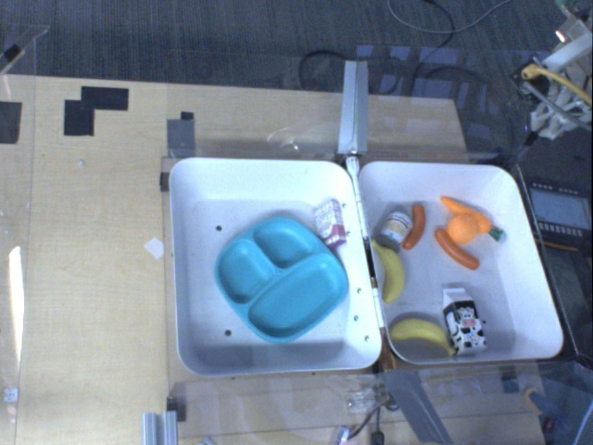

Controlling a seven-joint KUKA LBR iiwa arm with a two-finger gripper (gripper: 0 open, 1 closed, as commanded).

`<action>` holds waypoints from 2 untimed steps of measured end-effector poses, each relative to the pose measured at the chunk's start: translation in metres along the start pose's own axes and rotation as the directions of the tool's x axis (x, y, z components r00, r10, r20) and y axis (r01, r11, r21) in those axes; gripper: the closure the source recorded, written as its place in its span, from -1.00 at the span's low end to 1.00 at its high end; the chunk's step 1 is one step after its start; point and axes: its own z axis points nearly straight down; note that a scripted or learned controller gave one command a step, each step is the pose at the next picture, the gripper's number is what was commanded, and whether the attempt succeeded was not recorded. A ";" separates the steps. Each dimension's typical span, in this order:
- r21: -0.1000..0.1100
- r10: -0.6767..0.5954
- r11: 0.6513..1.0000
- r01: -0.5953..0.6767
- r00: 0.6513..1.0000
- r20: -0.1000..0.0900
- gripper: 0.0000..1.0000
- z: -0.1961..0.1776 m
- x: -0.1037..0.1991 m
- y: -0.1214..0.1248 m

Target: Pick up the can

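The can [396,229] is small, with a grey lid and a pale label. It sits in the right bin [519,248] near the bin's left wall, touching a red sausage [415,226] on its right. My gripper [554,108] is at the upper right of the camera view, beyond the right bin's far corner and well away from the can. Nothing is seen held in it.
The right bin also holds two bananas [392,273] [422,332], an orange toy [466,225], a second sausage [458,249] and a small carton [463,324]. In the left bin [199,248] lie a blue divided plate [281,279] and a small packet [330,222].
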 end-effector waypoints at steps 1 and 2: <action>0.038 -0.336 0.941 0.336 0.942 0.018 1.00 0.100 0.003 0.007; 0.035 -0.340 0.940 0.339 0.940 0.014 1.00 0.088 0.005 0.007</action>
